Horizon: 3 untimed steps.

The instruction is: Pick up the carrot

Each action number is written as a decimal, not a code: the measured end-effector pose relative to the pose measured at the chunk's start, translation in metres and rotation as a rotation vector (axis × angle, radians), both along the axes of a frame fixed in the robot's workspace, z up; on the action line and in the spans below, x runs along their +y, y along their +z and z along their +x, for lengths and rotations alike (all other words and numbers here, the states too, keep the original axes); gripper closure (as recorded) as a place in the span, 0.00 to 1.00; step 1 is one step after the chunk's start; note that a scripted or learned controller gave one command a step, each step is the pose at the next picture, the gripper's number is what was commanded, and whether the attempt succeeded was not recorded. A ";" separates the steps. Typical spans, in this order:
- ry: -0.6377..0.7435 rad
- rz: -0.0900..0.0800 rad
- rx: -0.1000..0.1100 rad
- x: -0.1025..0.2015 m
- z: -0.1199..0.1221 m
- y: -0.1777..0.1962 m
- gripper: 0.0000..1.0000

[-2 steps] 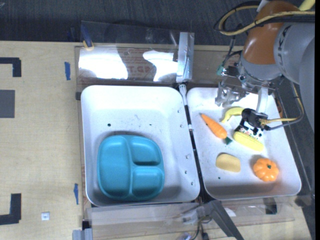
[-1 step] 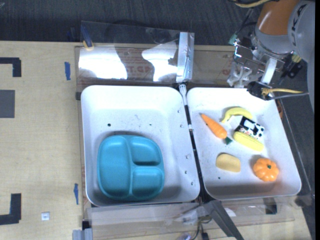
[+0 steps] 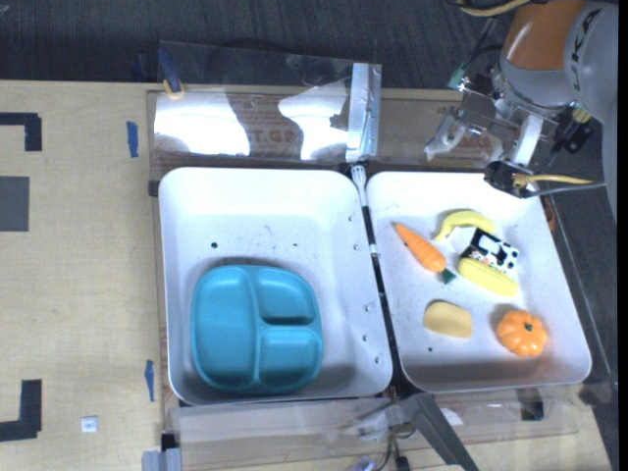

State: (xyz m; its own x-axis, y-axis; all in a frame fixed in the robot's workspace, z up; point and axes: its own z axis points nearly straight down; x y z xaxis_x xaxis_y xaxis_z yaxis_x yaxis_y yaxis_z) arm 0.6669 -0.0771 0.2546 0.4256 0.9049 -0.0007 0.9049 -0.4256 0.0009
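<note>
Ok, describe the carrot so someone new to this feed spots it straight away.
Look in the right-hand white bin, on its left side near the divider. The carrot lies there on a slant, orange, long and tapered, unlike the round orange pumpkin at the lower right.

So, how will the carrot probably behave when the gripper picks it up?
The carrot looks like smooth, rigid plastic, so probably stiff, light and somewhat slippery. Its tapered, rounded shape may roll or pivot if squeezed off-centre.

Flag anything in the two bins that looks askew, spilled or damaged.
Nothing stands out. The carrot lies loose in the right bin beside a banana, a pumpkin and other toy foods. The blue divided plate sits flat in the left bin.
</note>
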 end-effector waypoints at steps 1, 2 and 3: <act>0.039 0.002 0.008 0.056 -0.074 -0.074 0.00; 0.035 0.002 -0.001 0.053 -0.072 -0.060 1.00; -0.050 0.001 -0.005 0.074 -0.034 0.047 1.00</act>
State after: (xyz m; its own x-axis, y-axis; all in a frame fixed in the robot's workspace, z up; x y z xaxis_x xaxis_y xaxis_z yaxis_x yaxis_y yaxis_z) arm 0.6327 -0.0032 0.3020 0.4702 0.8825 0.0031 0.8825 -0.4702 0.0051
